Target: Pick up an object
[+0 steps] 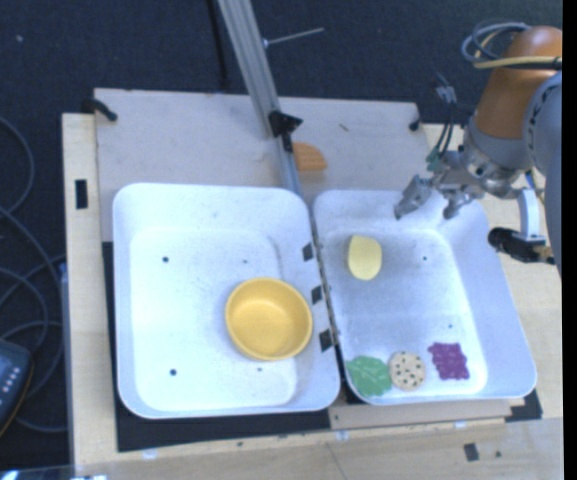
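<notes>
You have two bins side by side on the bench (83, 268). The left bin (148, 218) holds a bowl (268, 318) near its right wall. In the right bin (488, 298), an oval item (364, 257) lies toward the rear left; along the front wall sit three items in a row: leaf-shaped piece (369, 374), cookie (406, 369), cluster-shaped piece (449, 360). The gripper (436, 200) hangs over the right bin's rear edge.

The arm (528, 108) is grey metal with a rounded orange band (520, 80) just above the wrist. Thin pale cables (496, 40) loop over the top of that band. Below it, a grey wrist block carries the pincer (433, 203), whose short grey fingers (411, 200) look dull and angular. Dark thin wires (450, 128) run beside the wrist.
</notes>
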You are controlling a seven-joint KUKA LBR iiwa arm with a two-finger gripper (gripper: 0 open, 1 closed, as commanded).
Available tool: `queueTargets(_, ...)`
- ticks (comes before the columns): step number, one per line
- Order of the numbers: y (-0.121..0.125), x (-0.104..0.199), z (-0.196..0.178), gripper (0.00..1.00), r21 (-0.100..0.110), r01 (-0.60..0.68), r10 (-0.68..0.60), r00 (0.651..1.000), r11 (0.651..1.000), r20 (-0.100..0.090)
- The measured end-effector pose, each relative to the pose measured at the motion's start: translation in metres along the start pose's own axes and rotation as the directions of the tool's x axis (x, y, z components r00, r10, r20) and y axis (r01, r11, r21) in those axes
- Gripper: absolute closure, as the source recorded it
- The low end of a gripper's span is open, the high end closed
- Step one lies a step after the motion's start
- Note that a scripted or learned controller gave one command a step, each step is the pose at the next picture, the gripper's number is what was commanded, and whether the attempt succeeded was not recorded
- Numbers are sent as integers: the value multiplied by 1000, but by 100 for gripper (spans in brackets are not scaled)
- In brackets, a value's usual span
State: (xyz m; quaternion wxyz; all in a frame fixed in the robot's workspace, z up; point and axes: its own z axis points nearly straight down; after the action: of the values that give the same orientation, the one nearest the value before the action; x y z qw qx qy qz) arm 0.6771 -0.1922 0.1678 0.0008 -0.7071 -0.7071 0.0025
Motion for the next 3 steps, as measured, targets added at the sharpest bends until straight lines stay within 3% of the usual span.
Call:
queueTargets(1,-4,-3,63,0,0,-1,1,1000,1000,0)
queueTargets(2,-4,-4,66,0,-4,-1,1,1000,1000,1)
queueTargets(3,-3,-5,54,100,-8,1,-1,1000,1000,4)
